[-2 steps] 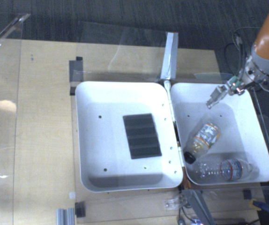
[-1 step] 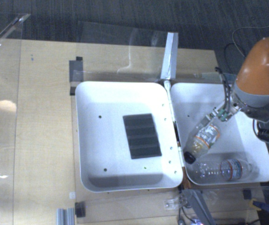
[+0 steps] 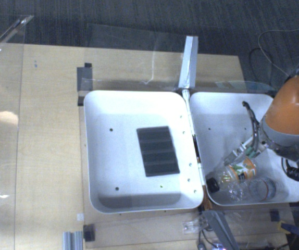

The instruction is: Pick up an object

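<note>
We look down at a slant on a pale wooden bench [image 3: 40,139] that carries two shallow white bins side by side. The left bin [image 3: 102,155] holds a dark ribbed rectangular pad [image 3: 158,150], lying flat near the middle of the bin floor and turned slightly off square to the bin walls. The right bin [image 3: 217,113] holds a clear plastic bottle [image 3: 233,175] with a black cap and an orange and green label; it lies on its side near the bin's front wall, with the cap pointing toward the front left corner. Just beside it, toward the right, we see a second clear, rounded plastic item [image 3: 263,188], too faint to name more exactly. The grey arm with its orange band [image 3: 290,111] reaches in from the right, above the right bin. Its gripper [image 3: 248,149] hangs directly over the labelled end of the bottle, close to it or touching it; we cannot tell which. We cannot tell the state of the claw, since its tip blends into the bottle below.
</note>
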Available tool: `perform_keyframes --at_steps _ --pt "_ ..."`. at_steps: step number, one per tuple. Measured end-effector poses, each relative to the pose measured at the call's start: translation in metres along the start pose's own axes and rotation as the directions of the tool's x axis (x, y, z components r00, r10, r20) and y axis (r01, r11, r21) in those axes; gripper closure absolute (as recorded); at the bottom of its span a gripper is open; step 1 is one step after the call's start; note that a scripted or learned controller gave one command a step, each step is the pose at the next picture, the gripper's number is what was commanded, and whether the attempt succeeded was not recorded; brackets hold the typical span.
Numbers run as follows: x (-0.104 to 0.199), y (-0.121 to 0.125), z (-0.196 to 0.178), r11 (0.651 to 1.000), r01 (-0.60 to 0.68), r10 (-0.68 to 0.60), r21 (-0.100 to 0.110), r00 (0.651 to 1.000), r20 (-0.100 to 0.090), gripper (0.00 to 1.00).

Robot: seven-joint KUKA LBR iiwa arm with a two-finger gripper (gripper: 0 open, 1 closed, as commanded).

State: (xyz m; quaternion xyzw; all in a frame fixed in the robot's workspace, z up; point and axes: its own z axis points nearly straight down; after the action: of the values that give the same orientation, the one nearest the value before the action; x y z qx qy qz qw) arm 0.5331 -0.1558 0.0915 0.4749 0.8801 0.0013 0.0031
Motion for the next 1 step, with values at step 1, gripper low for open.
perform_keyframes --at_steps 1 --pt "0.0 0.0 0.0 1.0 0.0 0.0 0.0 1.0 0.0 0.0"
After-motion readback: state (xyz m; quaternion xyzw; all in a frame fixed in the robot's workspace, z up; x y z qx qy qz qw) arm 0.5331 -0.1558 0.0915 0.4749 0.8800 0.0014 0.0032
